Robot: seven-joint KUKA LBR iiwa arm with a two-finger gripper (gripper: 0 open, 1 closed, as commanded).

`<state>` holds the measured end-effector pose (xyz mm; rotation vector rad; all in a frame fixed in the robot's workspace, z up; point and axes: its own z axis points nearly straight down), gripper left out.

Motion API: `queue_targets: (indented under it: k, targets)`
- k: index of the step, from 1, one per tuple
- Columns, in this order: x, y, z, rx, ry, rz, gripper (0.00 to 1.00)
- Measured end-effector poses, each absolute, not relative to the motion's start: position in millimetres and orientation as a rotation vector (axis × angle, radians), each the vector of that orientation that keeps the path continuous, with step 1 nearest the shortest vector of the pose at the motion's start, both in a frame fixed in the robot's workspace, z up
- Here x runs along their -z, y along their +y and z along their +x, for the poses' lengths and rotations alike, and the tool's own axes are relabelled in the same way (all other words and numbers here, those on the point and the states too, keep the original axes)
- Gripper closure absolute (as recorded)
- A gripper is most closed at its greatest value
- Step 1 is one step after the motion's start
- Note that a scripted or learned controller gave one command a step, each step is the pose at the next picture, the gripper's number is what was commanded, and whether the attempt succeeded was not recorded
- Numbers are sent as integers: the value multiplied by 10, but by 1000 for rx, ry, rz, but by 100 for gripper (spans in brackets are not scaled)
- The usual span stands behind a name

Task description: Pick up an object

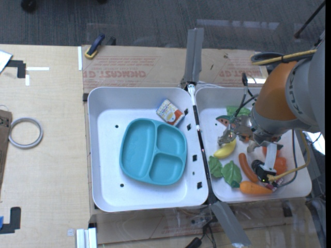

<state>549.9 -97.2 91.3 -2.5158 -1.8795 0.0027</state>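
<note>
Just below our gripper (231,134) in the right bin (217,190) lies a toy banana (225,149); whether the gripper is clenched we cannot tell. We judge the banana light, stiff, smooth plastic, best pinched across its middle.

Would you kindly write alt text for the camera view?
The arm's claw hangs over the right bin among toy food: a banana, leaves and a carrot. The left bin holds a blue tray.
</note>
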Motion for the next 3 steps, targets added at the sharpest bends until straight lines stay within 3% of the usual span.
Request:
queue_targets:
  k: [1,2,3]
  targets:
    - [-999,-980,5497,-5,-1874,-2519,100]
    - [-1817,-1114,5251,-5,-1605,-2700,100]
    - [-1993,-1033,5573,-7,-1436,-2793,100]
